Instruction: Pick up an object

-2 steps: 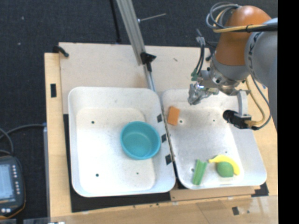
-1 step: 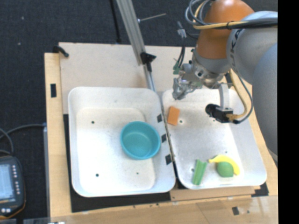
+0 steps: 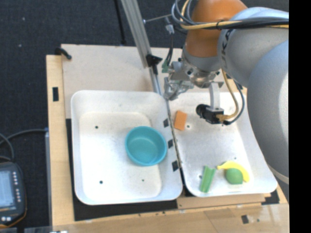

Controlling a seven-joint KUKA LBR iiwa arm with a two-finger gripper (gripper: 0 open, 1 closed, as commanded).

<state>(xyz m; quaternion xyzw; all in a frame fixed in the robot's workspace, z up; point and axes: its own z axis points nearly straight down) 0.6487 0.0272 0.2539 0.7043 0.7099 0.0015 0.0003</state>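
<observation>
The orange block (image 3: 180, 120) lies in the right bin (image 3: 252, 144), near the divider between bins, its long axis running roughly up-down in the view, slightly tilted. The end effector (image 3: 171, 89) hovers just above it at the bin's far edge; I cannot tell its state. A green stick (image 3: 207, 179) and green-and-yellow object (image 3: 234, 174) lie nearer. A blue bowl (image 3: 146, 146) sits in the left bin (image 3: 87, 130).

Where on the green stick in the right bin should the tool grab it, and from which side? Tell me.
Grip the green stick at its middle, coming straight down from above, closing across its narrow width. It lies flat and slim on the right bin floor, with free space on its left side and the green ball a little to its right.
</observation>
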